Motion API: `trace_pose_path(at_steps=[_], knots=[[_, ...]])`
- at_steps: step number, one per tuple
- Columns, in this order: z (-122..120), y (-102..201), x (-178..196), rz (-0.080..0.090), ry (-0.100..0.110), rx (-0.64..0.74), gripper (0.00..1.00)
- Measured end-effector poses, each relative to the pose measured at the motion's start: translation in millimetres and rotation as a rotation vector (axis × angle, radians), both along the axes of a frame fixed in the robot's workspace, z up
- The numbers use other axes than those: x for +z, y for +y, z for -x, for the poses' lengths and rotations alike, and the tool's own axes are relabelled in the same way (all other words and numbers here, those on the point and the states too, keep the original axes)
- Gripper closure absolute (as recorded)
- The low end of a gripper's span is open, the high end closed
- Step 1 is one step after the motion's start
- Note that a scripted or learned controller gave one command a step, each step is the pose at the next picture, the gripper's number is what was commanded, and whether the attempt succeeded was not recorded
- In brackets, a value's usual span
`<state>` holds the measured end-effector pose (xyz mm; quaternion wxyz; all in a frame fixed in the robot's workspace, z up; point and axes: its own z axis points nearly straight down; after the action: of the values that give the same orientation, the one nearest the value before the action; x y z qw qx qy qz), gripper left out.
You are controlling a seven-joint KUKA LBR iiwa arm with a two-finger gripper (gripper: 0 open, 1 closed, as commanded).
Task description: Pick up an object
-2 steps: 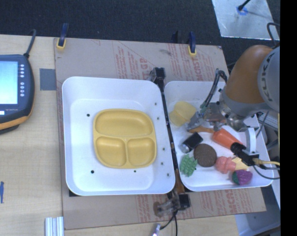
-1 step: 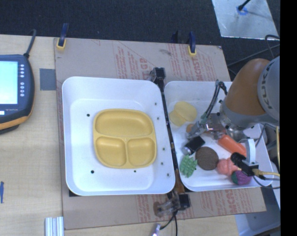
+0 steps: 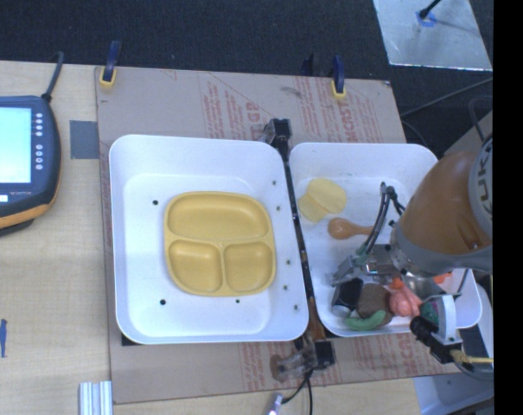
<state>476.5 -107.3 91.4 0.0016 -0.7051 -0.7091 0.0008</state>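
The right bin [image 3: 365, 158] holds a small pile of objects. A pale yellow piece [image 3: 322, 200] lies at its left side, with a brown wooden spoon [image 3: 347, 228] just below it. At the bin's front sit a dark brown and black object [image 3: 358, 297], a green piece [image 3: 366, 321] and a pink-orange object [image 3: 405, 301]. My gripper [image 3: 361, 271] hangs low over the front of this bin, just above the dark object. The grey and orange arm [image 3: 447, 210] hides the bin's right side.
The left bin [image 3: 140, 314] carries a yellow divided plate [image 3: 220, 242]. A handheld control pendant [image 3: 15, 162] lies on the bench at the far left. Clamps [image 3: 336, 76] hold the cardboard sheet at the back edge, and cables run along the divide between the bins.
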Motion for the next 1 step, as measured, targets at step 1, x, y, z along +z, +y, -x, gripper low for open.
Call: trace_pose_path(at_steps=[1], knots=[[-0.4, -1.0, 10.0, 0.001, 0.0, 0.004, 1.0]])
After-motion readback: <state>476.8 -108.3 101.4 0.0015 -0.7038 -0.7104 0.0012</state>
